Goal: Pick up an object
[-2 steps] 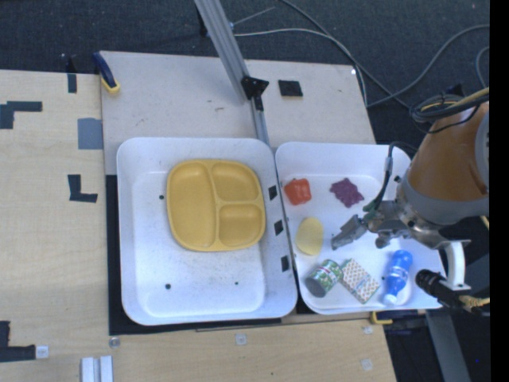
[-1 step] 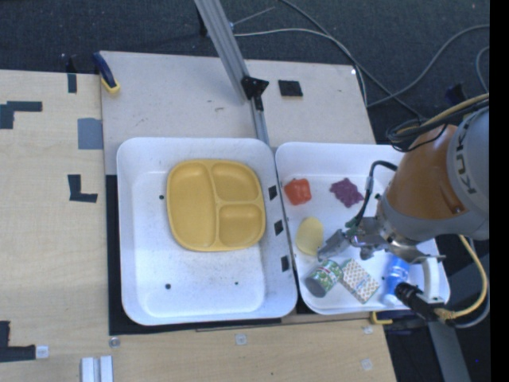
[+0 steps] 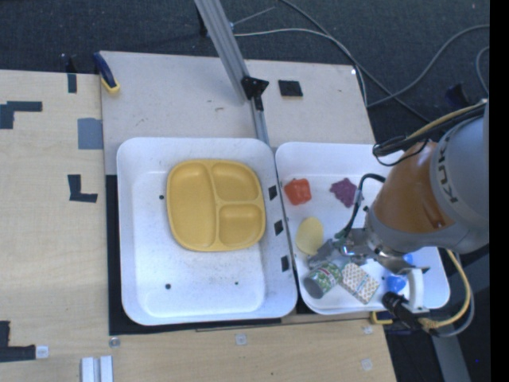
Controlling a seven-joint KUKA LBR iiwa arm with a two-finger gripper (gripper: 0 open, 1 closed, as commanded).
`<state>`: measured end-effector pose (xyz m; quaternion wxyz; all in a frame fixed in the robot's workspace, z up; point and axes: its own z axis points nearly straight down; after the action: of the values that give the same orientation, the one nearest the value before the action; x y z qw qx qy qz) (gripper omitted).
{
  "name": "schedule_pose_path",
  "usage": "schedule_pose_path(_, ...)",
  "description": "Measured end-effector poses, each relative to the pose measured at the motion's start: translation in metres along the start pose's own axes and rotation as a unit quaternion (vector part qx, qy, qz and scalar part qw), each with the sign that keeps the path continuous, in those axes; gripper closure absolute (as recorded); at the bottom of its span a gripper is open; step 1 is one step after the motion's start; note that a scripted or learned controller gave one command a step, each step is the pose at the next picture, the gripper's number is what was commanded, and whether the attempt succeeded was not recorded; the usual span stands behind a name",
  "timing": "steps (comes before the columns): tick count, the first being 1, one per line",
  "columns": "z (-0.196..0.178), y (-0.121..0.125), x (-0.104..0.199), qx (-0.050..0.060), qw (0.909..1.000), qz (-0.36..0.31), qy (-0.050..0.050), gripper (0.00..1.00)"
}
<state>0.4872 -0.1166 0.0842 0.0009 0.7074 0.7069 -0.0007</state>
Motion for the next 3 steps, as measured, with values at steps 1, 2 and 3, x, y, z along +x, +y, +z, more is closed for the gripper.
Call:
schedule_pose_path(1,-0.013,0.001,0.001,-0.001,1.0,-0.001,0.001,1.0)
schedule_pose_path(2,-0.062,0.01,0.007,-0.001,1.0,-0.001,0.001,1.0)
schedule_pose_path(3,-0.104,0.008,0.008,-0.001,1.0,-0.001,0.001,1.0)
